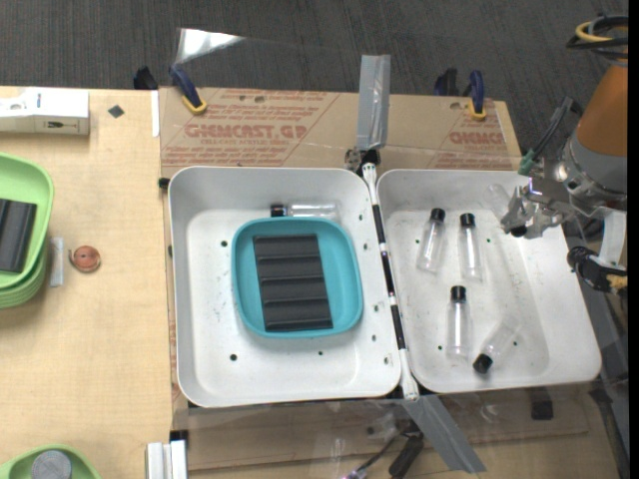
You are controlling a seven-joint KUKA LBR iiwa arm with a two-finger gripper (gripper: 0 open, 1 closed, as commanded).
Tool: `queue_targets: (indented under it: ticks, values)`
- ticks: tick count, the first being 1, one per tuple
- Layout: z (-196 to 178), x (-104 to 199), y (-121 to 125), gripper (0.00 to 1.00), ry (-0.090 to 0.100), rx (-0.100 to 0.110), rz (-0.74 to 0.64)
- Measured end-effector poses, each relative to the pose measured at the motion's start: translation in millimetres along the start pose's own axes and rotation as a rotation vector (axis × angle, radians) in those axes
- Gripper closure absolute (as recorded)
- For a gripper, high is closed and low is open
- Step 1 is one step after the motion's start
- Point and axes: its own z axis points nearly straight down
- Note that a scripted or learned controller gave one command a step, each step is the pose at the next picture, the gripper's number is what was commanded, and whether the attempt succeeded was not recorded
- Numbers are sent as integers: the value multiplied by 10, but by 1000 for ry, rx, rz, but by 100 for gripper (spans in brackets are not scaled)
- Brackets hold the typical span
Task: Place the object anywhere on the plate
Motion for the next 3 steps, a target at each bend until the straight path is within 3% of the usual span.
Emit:
queue_targets:
  ticks: [1,2,3]
  values:
    - [-14,505,-530,100,2,1,-201]
    - [116,1091,-886,100,1,0,-478]
    - [-36,1526,-1210,100,1,0,-619]
